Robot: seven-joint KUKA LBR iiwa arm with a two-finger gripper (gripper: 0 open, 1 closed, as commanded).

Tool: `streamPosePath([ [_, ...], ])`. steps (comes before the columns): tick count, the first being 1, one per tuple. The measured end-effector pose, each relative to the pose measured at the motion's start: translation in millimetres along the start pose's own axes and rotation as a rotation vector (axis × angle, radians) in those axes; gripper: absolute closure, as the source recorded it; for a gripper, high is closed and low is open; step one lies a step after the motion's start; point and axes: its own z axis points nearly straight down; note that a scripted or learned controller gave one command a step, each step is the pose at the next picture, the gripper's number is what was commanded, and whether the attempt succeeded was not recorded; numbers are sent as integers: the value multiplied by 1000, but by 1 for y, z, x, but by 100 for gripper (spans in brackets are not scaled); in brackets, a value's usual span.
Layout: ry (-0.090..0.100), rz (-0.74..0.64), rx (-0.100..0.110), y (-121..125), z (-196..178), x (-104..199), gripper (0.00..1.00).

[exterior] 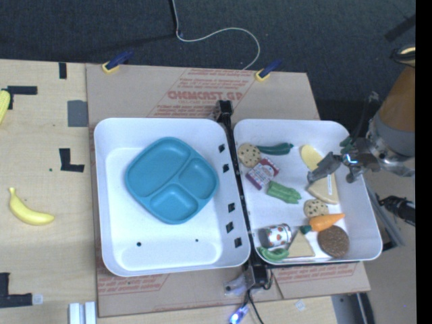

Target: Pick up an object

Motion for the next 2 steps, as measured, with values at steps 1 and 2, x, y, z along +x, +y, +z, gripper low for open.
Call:
streamPosePath([
  [1, -1, -3, -8, -40, -85, 30, 0],
  [2, -1, -5, -20, -40, -281, 96, 0],
])
